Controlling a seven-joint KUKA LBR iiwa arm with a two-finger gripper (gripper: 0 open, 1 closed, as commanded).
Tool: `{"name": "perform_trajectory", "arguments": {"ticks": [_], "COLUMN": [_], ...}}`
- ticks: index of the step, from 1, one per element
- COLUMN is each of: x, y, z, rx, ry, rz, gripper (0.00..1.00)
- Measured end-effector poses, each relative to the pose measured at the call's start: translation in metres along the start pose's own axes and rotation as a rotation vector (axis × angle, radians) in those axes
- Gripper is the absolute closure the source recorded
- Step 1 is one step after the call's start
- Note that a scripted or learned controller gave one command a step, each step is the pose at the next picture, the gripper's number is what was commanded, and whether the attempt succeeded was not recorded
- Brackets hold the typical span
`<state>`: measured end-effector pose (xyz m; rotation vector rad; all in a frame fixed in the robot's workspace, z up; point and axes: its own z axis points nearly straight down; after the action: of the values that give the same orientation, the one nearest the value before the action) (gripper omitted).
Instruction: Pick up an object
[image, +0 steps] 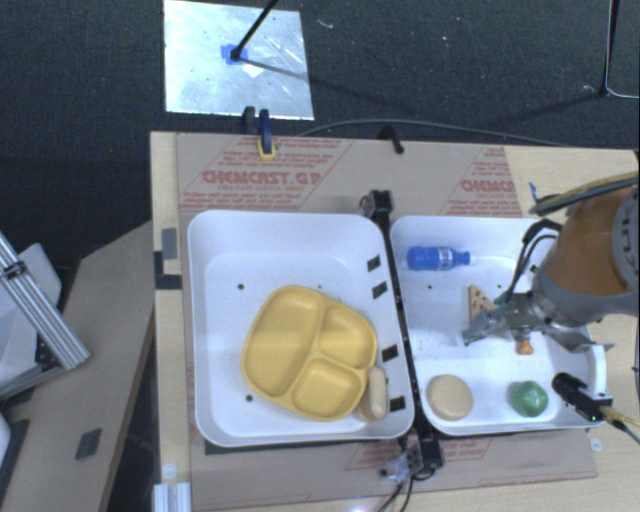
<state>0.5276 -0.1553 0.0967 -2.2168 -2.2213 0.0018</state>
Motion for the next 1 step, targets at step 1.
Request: {"name": "perform_trajectory", "arguments": {"ticks": [1], "x": [-0.0014], "y": [0.0016], "z": [-0.0134], "rx": [-0.005], "ry": [-0.003], "rz": [0.0], "gripper": [1.0]}}
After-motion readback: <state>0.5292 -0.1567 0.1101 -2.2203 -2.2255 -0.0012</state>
